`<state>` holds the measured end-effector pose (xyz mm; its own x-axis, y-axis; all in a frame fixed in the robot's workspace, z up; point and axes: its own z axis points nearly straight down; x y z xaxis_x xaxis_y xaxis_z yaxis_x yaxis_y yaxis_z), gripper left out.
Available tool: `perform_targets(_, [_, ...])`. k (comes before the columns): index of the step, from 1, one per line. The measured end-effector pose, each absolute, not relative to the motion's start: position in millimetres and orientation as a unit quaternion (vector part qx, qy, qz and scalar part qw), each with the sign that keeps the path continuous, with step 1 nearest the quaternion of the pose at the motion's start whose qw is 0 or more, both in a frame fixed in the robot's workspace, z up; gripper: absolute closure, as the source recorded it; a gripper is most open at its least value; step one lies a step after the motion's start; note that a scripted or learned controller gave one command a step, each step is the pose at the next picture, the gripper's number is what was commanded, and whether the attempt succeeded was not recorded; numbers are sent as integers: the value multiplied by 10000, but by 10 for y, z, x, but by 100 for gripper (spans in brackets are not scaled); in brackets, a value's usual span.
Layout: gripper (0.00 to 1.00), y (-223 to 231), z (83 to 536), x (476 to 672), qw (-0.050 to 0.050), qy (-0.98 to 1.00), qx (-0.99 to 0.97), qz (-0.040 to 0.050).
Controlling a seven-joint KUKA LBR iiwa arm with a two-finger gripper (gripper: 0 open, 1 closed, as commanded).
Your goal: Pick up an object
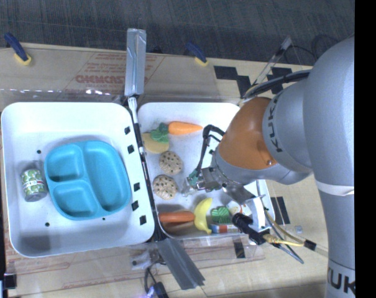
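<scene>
Arm is reaching into the right bin (175,112) from its right edge. Gripper (198,180) is hovering low over the bin's middle, just right of the two cookies. Lower cookie (165,186) is lying nearest, directly toward the bin's left wall from the gripper, close but apart. Upper cookie (170,161) is sitting a little farther toward the far edge. Banana (204,214) is lying just toward the near edge from the gripper, long axis running roughly far-to-near. Sausage (176,216) is lying along the near edge, long axis left-right. Carrot (184,128) is resting near the far edge, well apart. Nothing visibly held. Likely target, by my judgement: lower cookie.
</scene>
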<state>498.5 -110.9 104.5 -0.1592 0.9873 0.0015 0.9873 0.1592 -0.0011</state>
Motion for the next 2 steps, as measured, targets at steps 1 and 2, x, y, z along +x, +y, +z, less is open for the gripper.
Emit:
perform_targets(1, [100, -1520, 913, 5433, 10, -7852, -6193, 6])
perform_targets(2, [100, -1645, 922, 5533, 0, -7808, -6248, 1])
